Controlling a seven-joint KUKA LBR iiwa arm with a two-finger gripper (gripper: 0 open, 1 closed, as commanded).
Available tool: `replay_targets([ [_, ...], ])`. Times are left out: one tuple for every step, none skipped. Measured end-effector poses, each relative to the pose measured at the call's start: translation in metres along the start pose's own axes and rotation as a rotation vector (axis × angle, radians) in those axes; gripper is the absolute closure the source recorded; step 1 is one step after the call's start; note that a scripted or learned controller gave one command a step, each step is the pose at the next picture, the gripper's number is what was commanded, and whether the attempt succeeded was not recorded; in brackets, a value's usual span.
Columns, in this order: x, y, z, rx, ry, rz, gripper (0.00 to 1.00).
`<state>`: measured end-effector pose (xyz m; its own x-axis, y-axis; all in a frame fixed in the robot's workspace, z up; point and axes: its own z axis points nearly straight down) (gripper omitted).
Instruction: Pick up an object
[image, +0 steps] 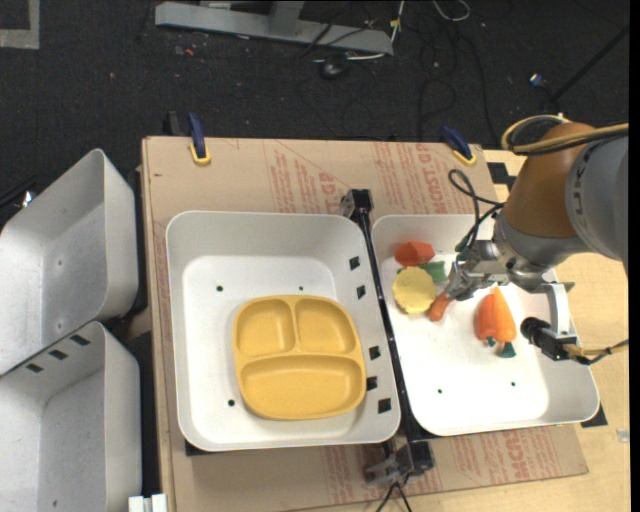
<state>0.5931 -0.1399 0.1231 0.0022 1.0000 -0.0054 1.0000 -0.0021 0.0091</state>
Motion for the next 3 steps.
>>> replay_targets([
  [0.002,-0.006,-0.046,0.006,0.005,-0.002,1.0],
  [-0.003,0.002,-0.093,0.004,0.004,-0.004,1.0],
  [-0.014,0.005,-0.146,0.002,0.003,-0.004,1.0],
])
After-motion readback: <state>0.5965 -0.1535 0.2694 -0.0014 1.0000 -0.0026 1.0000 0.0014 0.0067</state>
